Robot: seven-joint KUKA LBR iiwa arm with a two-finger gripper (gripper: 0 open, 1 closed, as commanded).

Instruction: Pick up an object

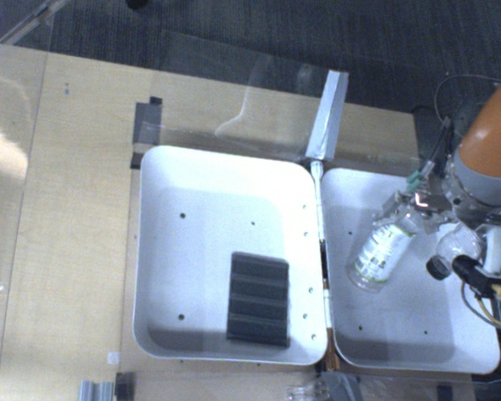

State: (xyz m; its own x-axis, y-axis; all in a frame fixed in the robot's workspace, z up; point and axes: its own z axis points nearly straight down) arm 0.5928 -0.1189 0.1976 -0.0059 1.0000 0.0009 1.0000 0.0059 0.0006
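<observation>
A clear plastic bottle (380, 250) with a pale label hangs tilted over the right bin (413, 348), its neck pointing up and to the right. My gripper (419, 204) sits at that neck, below the orange-banded wrist, and is shut on the bottle's top end. The bottle's lower end leans toward the bin's left wall. A black ridged block (260, 300) lies flat in the left bin (188, 197), toward its front right.
The two white bins meet along a narrow divider (321, 248). A grey metal strut (327, 114) stands behind that joint. Cables and a black connector (467, 269) hang off the wrist over the right bin's right side.
</observation>
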